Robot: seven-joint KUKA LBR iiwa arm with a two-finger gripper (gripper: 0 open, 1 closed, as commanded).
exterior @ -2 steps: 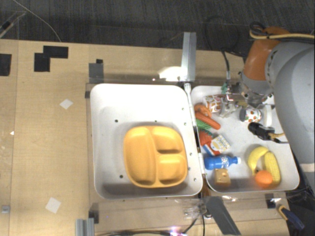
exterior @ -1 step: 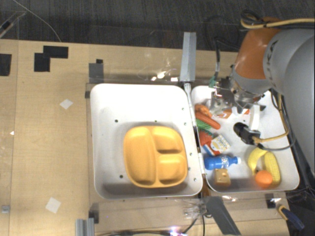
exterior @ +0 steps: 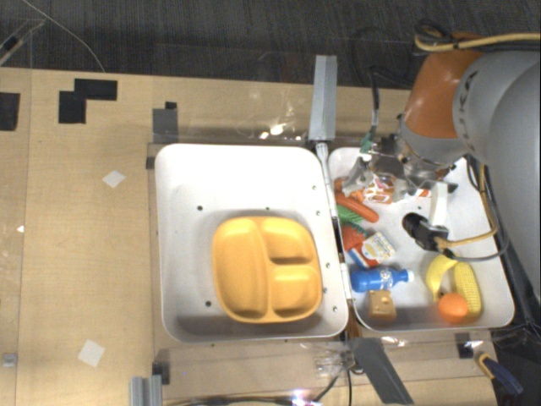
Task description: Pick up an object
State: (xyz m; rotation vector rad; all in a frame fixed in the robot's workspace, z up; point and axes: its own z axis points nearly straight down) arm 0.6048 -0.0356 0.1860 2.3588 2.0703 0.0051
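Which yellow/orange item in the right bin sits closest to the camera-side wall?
The orange ball, at the bin's bottom right corner, below the banana and beside the corn cob.

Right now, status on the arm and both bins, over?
Gripper low over right white bin's far end, above a red-and-white packet. Nothing seen held. Blue plastic bottle, yellow banana, orange ball lie near. Yellow divided tray in left bin.

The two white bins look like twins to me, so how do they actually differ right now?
The left bin holds one big thing, a yellow divided plate; the right bin holds many small items, among them a banana and a blue bottle. The arm reaches over the right bin, not the left. Both are shallow and white.
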